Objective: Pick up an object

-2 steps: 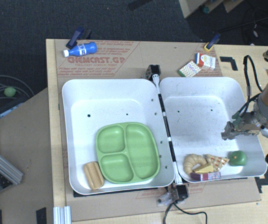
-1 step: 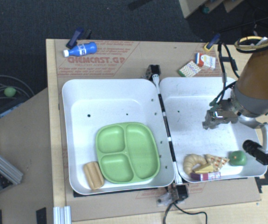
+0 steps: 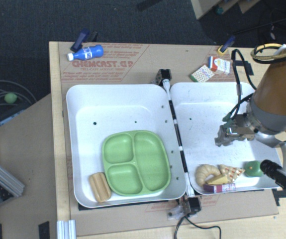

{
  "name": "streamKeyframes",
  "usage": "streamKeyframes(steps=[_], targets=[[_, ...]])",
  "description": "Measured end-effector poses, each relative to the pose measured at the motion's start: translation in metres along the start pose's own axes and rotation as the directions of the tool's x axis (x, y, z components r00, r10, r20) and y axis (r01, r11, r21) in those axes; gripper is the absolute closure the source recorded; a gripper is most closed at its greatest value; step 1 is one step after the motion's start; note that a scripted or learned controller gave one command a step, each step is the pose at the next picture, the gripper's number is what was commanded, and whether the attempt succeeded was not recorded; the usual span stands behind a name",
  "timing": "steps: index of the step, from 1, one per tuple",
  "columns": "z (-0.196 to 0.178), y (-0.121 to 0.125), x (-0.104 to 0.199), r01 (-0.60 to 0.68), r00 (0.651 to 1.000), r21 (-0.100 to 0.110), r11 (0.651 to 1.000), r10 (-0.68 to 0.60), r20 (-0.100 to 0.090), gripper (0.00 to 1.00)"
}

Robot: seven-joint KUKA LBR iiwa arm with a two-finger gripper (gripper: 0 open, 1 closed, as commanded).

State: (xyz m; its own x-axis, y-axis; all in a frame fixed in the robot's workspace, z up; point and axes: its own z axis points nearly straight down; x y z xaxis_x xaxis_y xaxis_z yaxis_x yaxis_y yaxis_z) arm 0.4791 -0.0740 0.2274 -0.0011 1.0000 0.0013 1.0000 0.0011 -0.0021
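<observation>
Camera view: bench [image 3: 133, 63] carries two white bins side by side. Left bin [image 3: 118, 103] holds a green divided tray [image 3: 135, 162] in its near half and a tan ridged block [image 3: 99, 186] at the near-left corner, just beside the tray. Right bin [image 3: 202, 113] has the arm [image 3: 279, 96] over its right side, gripper [image 3: 224, 136] low over the bin floor mid-bin; can't tell how far its fingers are spread, nothing visibly in them. Pickable items cluster along the right bin's near edge, apart from the gripper: croissant [image 3: 207, 173], shell-like piece [image 3: 231, 172], purple-and-white tube [image 3: 220, 186], small green object [image 3: 252, 169]. Beyond the bins: blue-and-white bottle [image 3: 85, 53] far left, small carton [image 3: 218, 64] far right.
</observation>
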Motion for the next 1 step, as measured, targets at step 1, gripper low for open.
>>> streamKeyframes(steps=[1], targets=[[0.0001,-0.0001,-0.0002,-0.001,1.000,0.000,1.000,0.001,0.000,0.00]])
